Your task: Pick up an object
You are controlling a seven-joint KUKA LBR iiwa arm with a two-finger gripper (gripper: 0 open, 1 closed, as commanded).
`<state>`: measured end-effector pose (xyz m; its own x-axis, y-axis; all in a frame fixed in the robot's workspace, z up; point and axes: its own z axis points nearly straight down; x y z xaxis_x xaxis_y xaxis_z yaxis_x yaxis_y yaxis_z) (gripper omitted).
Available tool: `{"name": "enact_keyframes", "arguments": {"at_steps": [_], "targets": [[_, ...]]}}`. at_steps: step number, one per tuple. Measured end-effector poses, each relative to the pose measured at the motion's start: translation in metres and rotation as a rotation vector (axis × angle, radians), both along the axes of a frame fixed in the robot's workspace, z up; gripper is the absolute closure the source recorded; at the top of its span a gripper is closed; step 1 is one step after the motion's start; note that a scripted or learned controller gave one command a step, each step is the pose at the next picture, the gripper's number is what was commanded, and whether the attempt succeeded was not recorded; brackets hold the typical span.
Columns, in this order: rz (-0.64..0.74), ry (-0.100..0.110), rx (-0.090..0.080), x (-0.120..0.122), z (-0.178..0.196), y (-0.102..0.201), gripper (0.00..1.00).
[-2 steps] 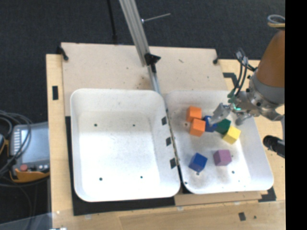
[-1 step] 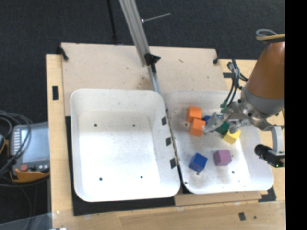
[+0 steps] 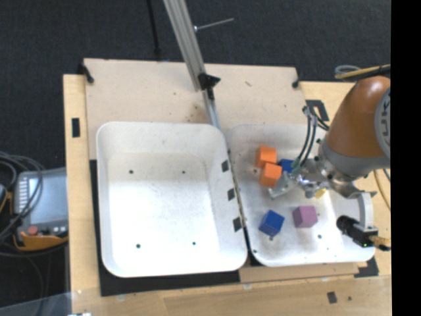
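The right bin [image 3: 329,245] holds several small blocks. Two orange blocks sit close together, one [image 3: 267,155] just behind the other [image 3: 271,174]. A blue block [image 3: 271,223] lies nearer the front, with a purple block [image 3: 304,216] to its right. Another blue piece [image 3: 285,166] peeks out beside the orange pair. My gripper [image 3: 291,184] hangs low over the bin's middle, right beside the nearer orange block and behind the purple one. The wrist hides what lies directly under it.
The left bin [image 3: 105,176] stands next to the right one, their rims meeting at the centre. A slanted metal rail [image 3: 187,41] crosses the bench's back. The arm's orange band [image 3: 358,120] looms over the right bin's far side. A black fitting [image 3: 352,229] sticks out at the right.
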<state>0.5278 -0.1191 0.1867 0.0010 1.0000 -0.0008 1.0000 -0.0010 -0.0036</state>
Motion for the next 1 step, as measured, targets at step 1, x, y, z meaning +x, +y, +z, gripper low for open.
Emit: {"name": "enact_keyframes", "arguments": {"at_steps": [1], "targets": [[-0.002, 0.0, 0.0, 0.0048, -0.0439, -0.0004, 0.0]]}}
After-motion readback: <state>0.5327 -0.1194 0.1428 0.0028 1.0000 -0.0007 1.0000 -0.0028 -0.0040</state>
